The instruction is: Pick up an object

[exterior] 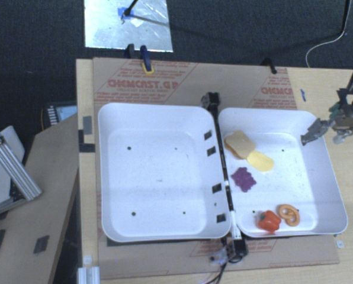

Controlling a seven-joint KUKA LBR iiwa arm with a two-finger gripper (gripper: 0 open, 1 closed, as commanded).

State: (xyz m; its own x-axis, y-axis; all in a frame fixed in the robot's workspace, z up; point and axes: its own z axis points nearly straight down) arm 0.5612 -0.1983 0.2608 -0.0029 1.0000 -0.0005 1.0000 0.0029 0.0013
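While nothing is yet lifted, the step in hand looks like the approach, with every candidate lying in the right bin (pixel 327 176). Nearest the camera, close to that bin's front wall, a small red-orange pepper (pixel 269 220) sits just beside a pretzel-shaped piece (pixel 289 214). Further back, near the divider between the bins, lies a purple grape cluster (pixel 243 178); beyond it a yellow rounded piece (pixel 260 161) touches a tan slice of bread (pixel 239 144), the two overlapping at their edges. The left bin (pixel 114 158) holds none of them. At the far right, the tool (pixel 313 132) hangs over the right bin's back right corner, well apart from all five objects; whether it is spread or pressed together I cannot tell, since it shows only as a dark pointed shape. My judgement is that the next move calls for travel leftward and down over one isolated object, the grapes being the least crowded, before any closing.
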